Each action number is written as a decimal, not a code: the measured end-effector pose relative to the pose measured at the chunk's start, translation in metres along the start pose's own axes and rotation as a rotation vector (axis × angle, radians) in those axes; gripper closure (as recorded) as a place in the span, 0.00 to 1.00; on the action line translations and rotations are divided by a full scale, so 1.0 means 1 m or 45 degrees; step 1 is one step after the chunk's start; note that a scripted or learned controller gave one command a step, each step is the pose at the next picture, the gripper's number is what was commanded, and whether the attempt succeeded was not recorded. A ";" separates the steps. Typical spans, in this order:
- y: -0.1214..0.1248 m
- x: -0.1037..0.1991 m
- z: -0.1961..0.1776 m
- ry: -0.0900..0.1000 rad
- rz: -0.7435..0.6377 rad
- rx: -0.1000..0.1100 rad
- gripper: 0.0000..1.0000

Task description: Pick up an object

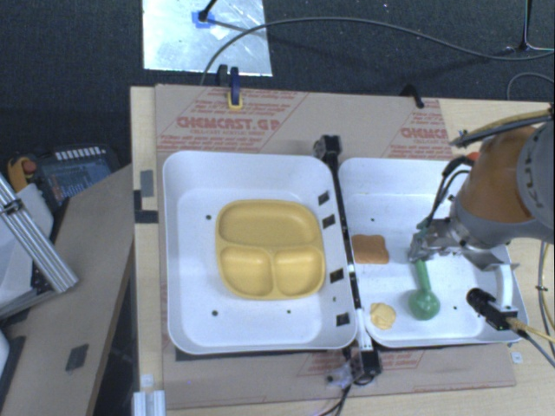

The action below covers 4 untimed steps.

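Observation:
The right bin (390, 180) holds three small things. A green utensil-like object (423, 295) with a round head lies near the front, its handle pointing toward the back. My gripper (423, 251) is low in the bin, right at the top end of that green handle. A brown toast-like piece (370, 249) lies to the gripper's left, near the divider. Beside the green head, at the bin's front, sits a small yellow lump (382, 315).
The left bin (186, 232) carries a yellow three-compartment tray (269, 248). The arm's grey and orange body (507, 185) hangs over the right bin's right side. Black clips (329, 148) line the divider between the bins.

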<state>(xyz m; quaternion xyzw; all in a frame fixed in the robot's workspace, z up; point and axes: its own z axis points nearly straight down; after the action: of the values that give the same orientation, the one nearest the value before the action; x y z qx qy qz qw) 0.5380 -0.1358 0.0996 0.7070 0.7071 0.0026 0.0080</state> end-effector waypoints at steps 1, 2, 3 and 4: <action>-0.002 -0.002 -0.063 0.007 -0.004 0.010 1.00; 0.011 0.000 -0.114 0.007 -0.006 0.009 1.00; 0.013 0.000 -0.155 0.008 -0.006 0.011 1.00; 0.024 0.050 -0.144 0.011 -0.011 0.016 1.00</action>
<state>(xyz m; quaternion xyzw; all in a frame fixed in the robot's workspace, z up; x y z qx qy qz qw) 0.5597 -0.0847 0.2432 0.7039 0.7103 0.0012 0.0003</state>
